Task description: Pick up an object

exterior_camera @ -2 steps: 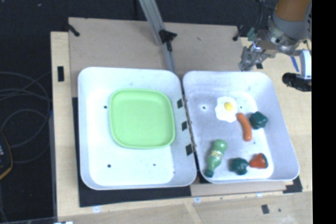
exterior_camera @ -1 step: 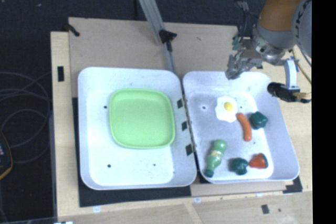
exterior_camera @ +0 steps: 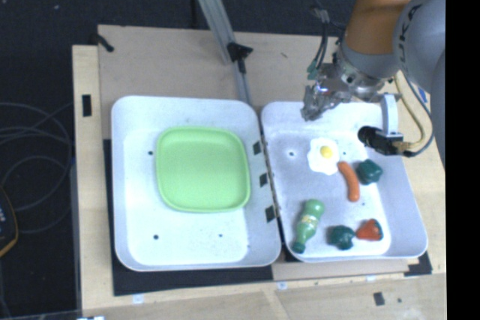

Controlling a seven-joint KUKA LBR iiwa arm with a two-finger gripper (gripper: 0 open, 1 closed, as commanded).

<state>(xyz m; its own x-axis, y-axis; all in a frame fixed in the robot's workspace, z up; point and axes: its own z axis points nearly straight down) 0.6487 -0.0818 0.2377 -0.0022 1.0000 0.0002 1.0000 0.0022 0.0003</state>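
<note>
While the gripper (exterior_camera: 313,110) hangs over the right bin's (exterior_camera: 397,232) far-left corner, I can't tell its state. Right bin contents: fried egg (exterior_camera: 324,156) nearest it, sausage (exterior_camera: 349,180), two dark green pieces (exterior_camera: 368,171) (exterior_camera: 341,237), red piece (exterior_camera: 368,230), green bottle (exterior_camera: 307,224). Left bin (exterior_camera: 135,221) holds a green plate (exterior_camera: 202,168).
</note>
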